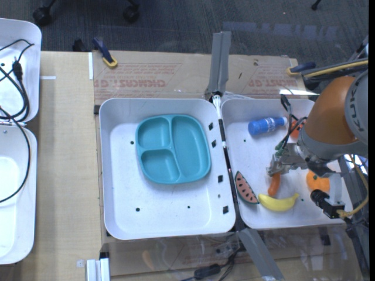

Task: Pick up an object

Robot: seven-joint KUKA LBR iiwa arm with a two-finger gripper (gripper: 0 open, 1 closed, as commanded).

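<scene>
Claw [275,171] over right bin [246,212], finger state cannot tell | orange carrot [273,185] at 6 o'clock | 1 curved yellow banana [279,202] | 1 three-compartment teal plate [173,148]

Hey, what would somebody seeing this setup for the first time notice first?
Probably the teal divided plate, lying alone in the left bin. Next, the grey and orange arm reaching into the right bin, its gripper low over an orange carrot-like piece. Around it lie a banana, a watermelon slice and a blue bottle.
</scene>
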